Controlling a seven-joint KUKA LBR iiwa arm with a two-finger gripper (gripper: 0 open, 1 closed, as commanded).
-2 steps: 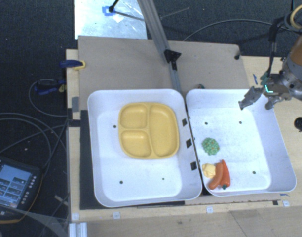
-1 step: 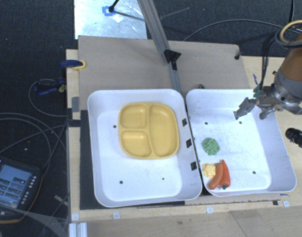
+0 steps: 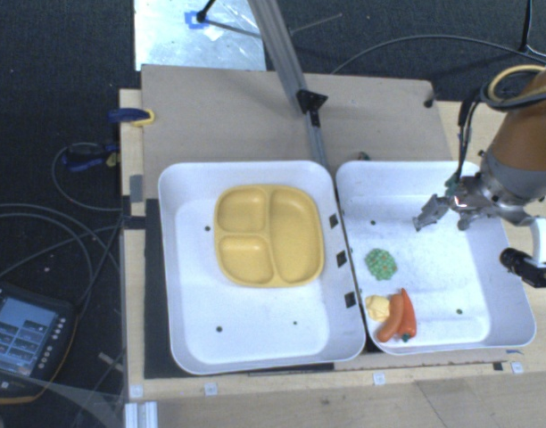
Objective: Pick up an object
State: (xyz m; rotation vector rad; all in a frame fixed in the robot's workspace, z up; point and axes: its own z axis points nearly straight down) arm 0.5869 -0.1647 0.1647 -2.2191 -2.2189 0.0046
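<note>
In the right bin (image 3: 487, 283) lie three small objects. A green, bumpy piece (image 3: 380, 261) rests near the bin's left wall. Near the front left corner, an orange carrot-like piece (image 3: 400, 316) touches a small yellow piece (image 3: 377, 307). My gripper (image 3: 445, 220) hangs over the back half of the right bin, up and to the right of the green piece. Its two fingers are spread, open, with nothing between them.
The left bin (image 3: 193, 328) holds a yellow divided plate (image 3: 268, 236). A grey pole (image 3: 282, 43) slants across the bench behind the bins. Cables and a teach pendant (image 3: 23, 328) lie on the floor at the left.
</note>
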